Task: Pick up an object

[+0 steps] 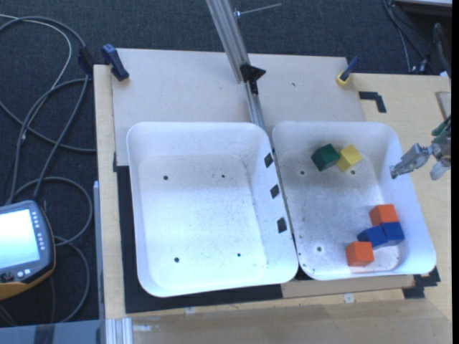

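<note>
Camera view, from above: the robot's metal two-finger hand (419, 162) hovers at the outer rim of the right-hand shallow white plastic bin (315, 138); its fingers look spread apart, holding nothing. Nearest to it, further into the bin, a small yellow block (350, 157) touches a dark green block (325, 157). Toward the bin's front corner cluster two orange blocks (383, 213) (359, 253) around a blue one (382, 233), probably harder to grasp singly.

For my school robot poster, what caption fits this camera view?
Robot tool hovers at the right white plastic bin's edge, near green, yellow, orange and blue blocks.
</note>
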Controlling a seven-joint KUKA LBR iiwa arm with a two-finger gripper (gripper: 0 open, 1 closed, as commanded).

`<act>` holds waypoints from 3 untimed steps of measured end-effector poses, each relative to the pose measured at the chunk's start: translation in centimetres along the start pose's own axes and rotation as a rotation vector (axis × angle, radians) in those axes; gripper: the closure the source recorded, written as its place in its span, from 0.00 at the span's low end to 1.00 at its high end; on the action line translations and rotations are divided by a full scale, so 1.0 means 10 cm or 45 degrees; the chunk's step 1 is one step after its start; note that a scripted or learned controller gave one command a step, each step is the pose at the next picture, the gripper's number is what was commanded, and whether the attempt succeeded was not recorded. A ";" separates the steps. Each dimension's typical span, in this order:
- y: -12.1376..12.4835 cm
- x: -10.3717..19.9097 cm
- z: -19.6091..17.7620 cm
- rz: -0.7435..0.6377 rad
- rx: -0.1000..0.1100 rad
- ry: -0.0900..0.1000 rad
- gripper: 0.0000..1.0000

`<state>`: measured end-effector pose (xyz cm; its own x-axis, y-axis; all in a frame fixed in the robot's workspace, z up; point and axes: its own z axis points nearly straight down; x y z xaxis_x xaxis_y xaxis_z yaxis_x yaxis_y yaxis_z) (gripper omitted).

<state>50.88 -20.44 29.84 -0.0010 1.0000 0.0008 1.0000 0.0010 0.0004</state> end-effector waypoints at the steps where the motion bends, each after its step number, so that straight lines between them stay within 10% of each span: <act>1: 0.04 0.26 2.04 0.000 0.012 0.005 0.00; 2: 0.65 1.15 1.99 -0.011 -0.005 0.003 0.00; 3: 1.19 0.59 1.98 0.002 -0.007 -0.005 0.00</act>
<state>62.80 -14.56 10.05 0.0003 1.0000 -0.0035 1.0000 -0.0003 0.0059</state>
